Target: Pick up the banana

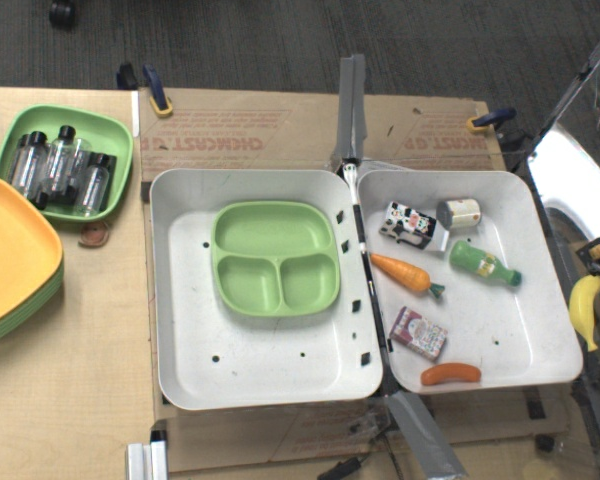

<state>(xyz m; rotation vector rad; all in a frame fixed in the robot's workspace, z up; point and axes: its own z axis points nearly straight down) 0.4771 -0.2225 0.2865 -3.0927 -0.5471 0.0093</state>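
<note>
I see a pale green divided tray [276, 258] in the white left bin [180, 368], and beside it the white right bin [525, 353] holds an orange carrot [401, 273], a green bottle [485, 265], a black-and-white patterned box [409, 224] and a red-orange sausage [450, 373]. Right of that bin, I make out the yellow banana [584, 308]. Left of the tray, orange plates [15, 268] sit on the tan bench [70, 388].

Left bin [180, 298] holds a green divided tray [276, 258]. Right bin [540, 268] holds a carrot [402, 272], green bottle [485, 265], sausage [451, 373], small box [419, 332]. Banana [584, 310] sits outside the right bin's right edge.
</note>
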